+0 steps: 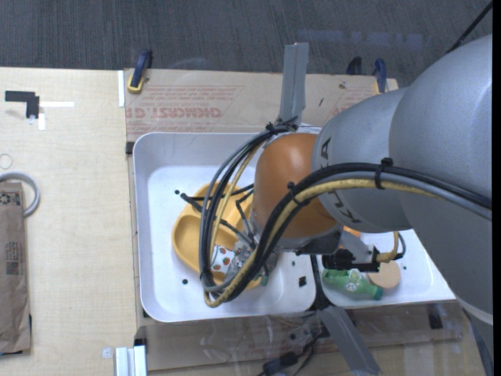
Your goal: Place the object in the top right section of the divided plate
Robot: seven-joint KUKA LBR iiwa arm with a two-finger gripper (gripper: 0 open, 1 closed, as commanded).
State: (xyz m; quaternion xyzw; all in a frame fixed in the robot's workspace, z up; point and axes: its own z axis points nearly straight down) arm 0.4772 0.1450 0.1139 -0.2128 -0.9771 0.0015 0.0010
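The arm (pixel 407 147) hangs over the yellow divided plate (pixel 188 237), hiding its pincer, whose state cannot be told; it should descend slowly, centred above the top right section.

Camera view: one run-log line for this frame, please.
arm: over left bin | divided plate: yellow, in left bin, mostly covered | green object: right bin | grasp: cannot tell

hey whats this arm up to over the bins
The grey KUKA arm with the orange band is reaching down over the yellow divided plate in the left white bin, hiding much of the plate. Its end effector is hidden under cables. A green object and a tan round piece lie in the right bin.
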